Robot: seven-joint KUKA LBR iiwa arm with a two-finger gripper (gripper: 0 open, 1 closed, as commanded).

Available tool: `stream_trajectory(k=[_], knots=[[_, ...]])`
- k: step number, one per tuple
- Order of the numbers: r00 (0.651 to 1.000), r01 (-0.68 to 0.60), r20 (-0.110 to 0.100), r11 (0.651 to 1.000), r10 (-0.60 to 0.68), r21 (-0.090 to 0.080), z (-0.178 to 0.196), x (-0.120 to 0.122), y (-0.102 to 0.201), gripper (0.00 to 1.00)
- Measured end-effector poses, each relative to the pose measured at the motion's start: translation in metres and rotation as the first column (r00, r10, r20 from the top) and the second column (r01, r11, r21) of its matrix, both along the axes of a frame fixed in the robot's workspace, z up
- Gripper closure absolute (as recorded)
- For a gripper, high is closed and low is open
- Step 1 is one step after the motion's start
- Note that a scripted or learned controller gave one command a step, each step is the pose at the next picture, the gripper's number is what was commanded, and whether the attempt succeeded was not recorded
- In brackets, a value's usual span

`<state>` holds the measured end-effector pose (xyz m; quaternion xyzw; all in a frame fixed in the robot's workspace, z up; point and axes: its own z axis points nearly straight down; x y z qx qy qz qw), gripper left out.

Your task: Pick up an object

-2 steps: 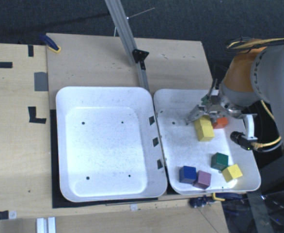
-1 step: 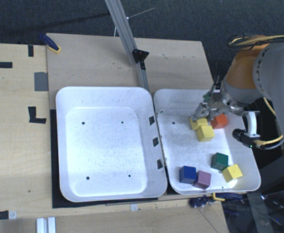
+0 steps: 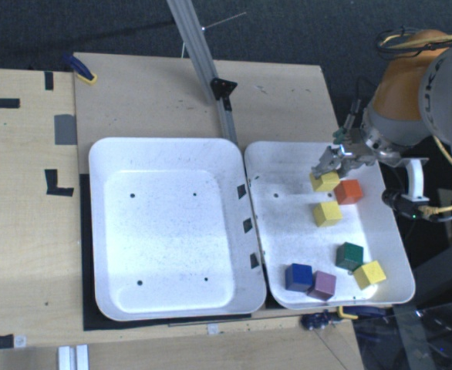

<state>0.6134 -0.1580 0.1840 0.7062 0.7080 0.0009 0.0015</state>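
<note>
My gripper (image 3: pixel 328 165) hangs over the far part of the right bin (image 3: pixel 284 230), directly above a yellow block (image 3: pixel 325 181) and touching or nearly touching its top. An orange-red block (image 3: pixel 349 192) sits just to the right of that block. Another yellow block (image 3: pixel 327 213) lies a little nearer. Toward the bin's near edge lie a green block (image 3: pixel 350 255), a third yellow block (image 3: pixel 370 273), a blue block (image 3: pixel 298 277) and a purple block (image 3: pixel 323 284).
The left bin (image 3: pixel 164 230) stands beside the right one, their rims meeting in the middle. A slanted metal pole (image 3: pixel 199 41) rises behind the bins. The arm's orange band (image 3: pixel 407 83) looms at the right.
</note>
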Motion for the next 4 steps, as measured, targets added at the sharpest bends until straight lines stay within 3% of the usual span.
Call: stream_trajectory(k=[2,4], knots=[[1.000,0.000,0.001,1.000,0.000,0.000,0.115,0.006,0.004,1.00],[1.000,-0.004,-0.005,1.000,0.004,0.002,0.093,0.023,0.098,1.00]])
